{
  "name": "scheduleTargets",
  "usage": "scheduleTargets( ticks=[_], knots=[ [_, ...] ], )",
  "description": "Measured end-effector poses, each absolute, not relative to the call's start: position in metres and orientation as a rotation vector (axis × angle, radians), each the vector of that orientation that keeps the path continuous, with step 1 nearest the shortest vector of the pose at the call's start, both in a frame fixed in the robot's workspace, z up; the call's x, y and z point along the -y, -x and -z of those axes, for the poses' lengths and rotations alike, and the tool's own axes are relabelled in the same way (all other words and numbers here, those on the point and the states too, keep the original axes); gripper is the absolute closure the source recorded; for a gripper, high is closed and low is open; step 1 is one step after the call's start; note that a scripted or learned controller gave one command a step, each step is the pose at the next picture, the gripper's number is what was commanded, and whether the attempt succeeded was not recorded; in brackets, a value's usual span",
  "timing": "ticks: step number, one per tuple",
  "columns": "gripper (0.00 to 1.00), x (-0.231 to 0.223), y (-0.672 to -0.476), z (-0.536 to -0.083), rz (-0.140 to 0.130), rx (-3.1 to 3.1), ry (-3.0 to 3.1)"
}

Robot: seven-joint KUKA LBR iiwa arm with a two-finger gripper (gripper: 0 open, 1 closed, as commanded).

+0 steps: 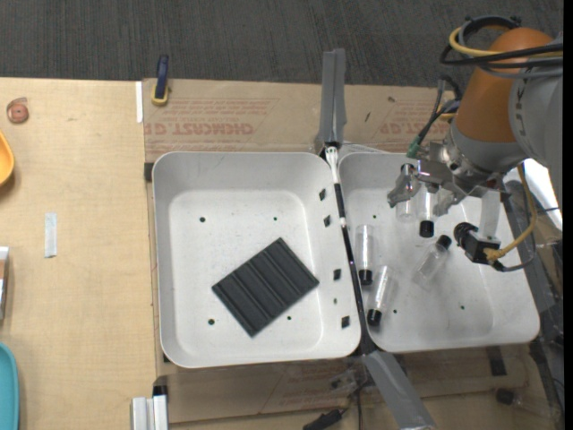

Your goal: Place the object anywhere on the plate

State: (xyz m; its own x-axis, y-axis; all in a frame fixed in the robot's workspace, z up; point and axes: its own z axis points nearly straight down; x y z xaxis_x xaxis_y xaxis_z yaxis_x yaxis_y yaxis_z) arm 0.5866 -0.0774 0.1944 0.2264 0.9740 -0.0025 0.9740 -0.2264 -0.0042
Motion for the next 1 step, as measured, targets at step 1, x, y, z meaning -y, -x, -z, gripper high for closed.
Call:
scheduleTargets(
  ticks=[1],
  knots=[
    [1.0,0.0362,-0.5531,-0.1898,-0.008,2.021,2.401]
  ],
)
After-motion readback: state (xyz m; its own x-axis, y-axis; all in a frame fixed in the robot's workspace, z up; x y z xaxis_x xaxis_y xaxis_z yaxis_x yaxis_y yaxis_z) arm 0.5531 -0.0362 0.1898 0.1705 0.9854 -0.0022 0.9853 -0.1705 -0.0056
